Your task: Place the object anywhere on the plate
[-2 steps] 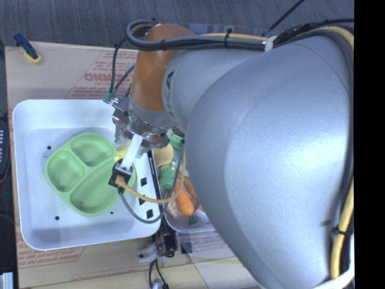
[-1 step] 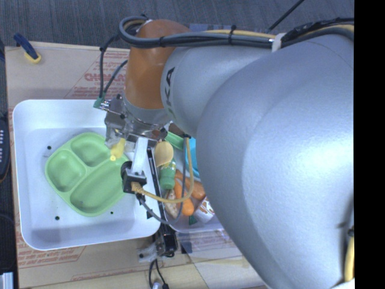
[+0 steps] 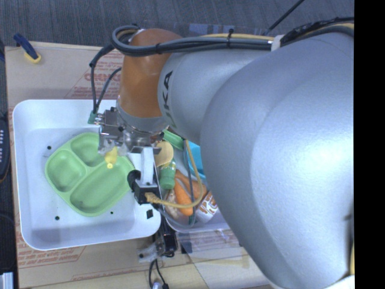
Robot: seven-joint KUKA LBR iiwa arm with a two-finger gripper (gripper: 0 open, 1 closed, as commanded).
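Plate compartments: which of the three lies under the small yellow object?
The upper compartment of the green plate, at its right edge. The yellow object sits there below the pincer; the other two compartments hold nothing.

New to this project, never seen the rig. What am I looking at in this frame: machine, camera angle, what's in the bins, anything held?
One camera, fixed above the bench, looks down at a slant. The large grey body filling the right side is a KUKA iiwa robot arm; its orange band sits just above the wrist. Below that is the two-finger gripper, over the left white bin. That bin holds a green plate with three compartments. A small yellow object shows at the gripper's tip above the plate; I cannot tell whether it is gripped or just lying there. Partly hidden under the arm on the right is a pile of toy foods, including something orange.
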